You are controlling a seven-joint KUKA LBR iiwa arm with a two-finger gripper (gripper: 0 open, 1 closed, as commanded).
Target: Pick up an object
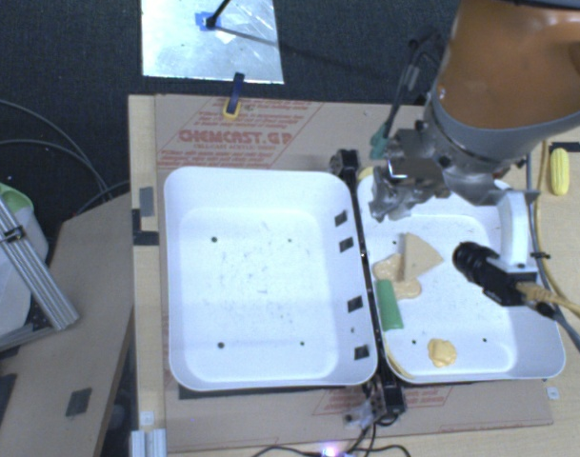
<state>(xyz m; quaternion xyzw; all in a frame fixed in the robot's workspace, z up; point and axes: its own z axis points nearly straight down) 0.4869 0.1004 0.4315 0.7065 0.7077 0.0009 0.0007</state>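
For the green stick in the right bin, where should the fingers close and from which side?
Grip the green stick at its middle, coming straight down, fingers closing across its narrow width. It lies flat and long against the right bin's left wall, so the wall-side finger has little room; probably easier near its lower end, away from the tan pieces.

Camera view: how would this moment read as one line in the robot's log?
task: pick up object | gripper: over right bin, far end | in bin: green stick, tan wedge, yellow lump | held: nothing seen
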